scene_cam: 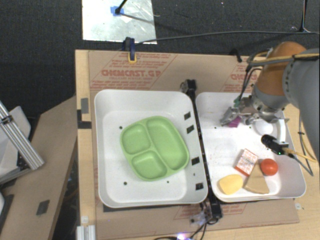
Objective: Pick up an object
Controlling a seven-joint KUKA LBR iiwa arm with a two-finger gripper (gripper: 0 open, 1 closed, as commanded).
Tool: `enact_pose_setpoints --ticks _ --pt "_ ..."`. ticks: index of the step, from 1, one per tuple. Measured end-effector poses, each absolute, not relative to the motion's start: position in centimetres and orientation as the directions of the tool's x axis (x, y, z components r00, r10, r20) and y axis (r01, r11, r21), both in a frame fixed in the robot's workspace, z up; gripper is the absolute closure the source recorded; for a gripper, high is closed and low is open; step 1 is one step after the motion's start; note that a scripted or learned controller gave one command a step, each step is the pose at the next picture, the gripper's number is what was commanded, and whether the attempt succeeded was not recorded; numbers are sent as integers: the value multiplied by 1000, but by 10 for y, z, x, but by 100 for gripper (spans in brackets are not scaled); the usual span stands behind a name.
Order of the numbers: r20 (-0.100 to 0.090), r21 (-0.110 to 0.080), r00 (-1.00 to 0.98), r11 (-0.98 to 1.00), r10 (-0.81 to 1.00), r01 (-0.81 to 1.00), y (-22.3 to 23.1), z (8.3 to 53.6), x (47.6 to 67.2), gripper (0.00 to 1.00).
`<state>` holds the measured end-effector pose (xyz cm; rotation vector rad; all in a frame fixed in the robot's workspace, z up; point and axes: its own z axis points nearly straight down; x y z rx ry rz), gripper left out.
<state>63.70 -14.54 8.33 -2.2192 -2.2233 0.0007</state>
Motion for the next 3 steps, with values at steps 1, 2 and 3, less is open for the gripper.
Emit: enact_pose_setpoints --ticks 1,2,3 --pt "-2 7 -2 2 1000 1000 -146 97 639 100" --pt "-2 8 -5 5 1000 1000 -148 147 650 100" --pt "-1 8 -6 6 1000 1000 -145 194 658 100"
